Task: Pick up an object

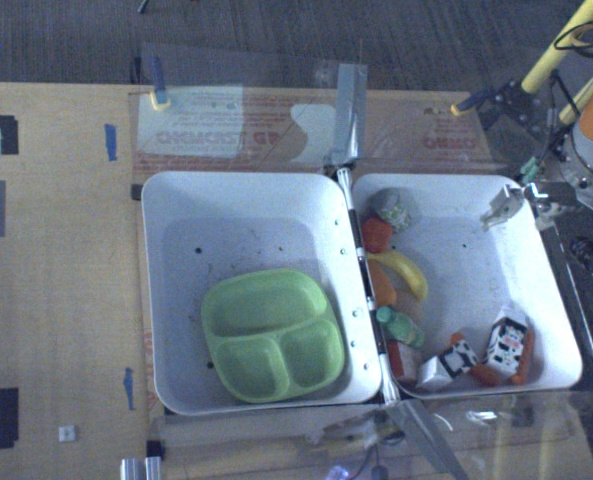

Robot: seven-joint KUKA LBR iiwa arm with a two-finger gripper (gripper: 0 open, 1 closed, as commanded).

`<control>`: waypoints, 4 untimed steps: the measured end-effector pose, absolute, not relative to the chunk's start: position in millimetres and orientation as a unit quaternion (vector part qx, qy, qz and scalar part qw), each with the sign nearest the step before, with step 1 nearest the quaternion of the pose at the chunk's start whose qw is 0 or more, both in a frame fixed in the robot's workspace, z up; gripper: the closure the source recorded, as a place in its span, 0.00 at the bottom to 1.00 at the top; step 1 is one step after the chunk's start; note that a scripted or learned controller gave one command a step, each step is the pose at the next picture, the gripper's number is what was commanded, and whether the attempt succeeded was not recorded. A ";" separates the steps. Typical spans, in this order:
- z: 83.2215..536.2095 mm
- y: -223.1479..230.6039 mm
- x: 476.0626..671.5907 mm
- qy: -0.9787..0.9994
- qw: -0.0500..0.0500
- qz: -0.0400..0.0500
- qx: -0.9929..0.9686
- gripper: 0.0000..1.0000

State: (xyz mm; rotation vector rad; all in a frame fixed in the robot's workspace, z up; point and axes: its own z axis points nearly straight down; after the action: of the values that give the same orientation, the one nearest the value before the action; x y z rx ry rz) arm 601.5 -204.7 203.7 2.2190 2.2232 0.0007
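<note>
worktop [56, 268] wood | left bin [166, 208]: green divided plate [273, 336] | right bin [466, 268]: banana [406, 273], toys | hand [504, 205] at rim, grip cannot tell

Two white bins side by side: the left bin [166, 218] holds a green divided plate [273, 334]; the right bin [476, 268] holds a banana [404, 272] and small toys, gripper [504, 206] above its far corner.

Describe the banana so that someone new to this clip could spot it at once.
Look in the right bin, along its left wall beside the divider. About halfway down lies the banana, a curved yellow piece. It is the only plain yellow item, below a red toy and beside an orange one.
</note>
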 end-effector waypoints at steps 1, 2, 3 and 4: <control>86.2 -92.3 633.9 0.718 0.002 0.001 0.697 0.00; 98.2 -91.3 635.7 0.718 0.004 0.002 0.696 1.00; 100.2 -99.3 635.0 0.716 0.007 -0.001 0.698 0.00; 110.2 -96.1 636.2 0.717 0.007 0.002 0.697 1.00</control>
State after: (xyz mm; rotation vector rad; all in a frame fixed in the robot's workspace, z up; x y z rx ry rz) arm 636.2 -96.1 110.2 2.1815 2.2413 0.0049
